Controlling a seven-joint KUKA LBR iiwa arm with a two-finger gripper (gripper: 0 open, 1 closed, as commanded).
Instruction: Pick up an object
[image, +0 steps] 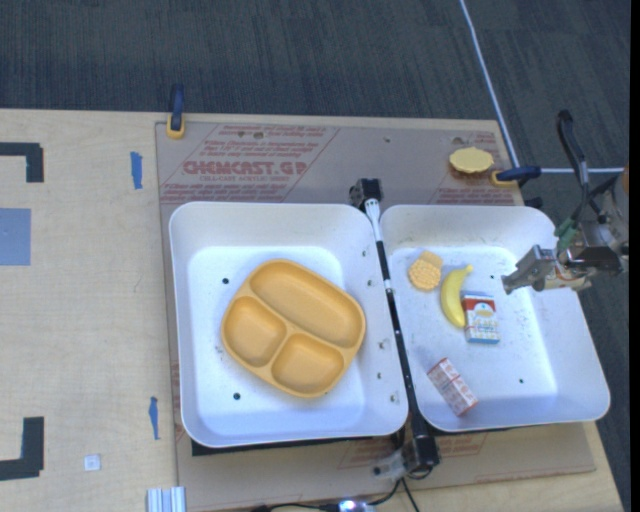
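Note:
The right bin holds a yellow banana, a round waffle cracker, a small red and white carton and a pinkish snack box. My gripper reaches in from the right over the bin's upper right part. It hangs to the right of the banana and the red carton, apart from both. Nothing shows between its fingers.
The left bin carries a yellow three-compartment plate. A round yellow cookie-like object lies on the board behind the right bin, next to a blue clamp. A thin white pole slants across the upper right.

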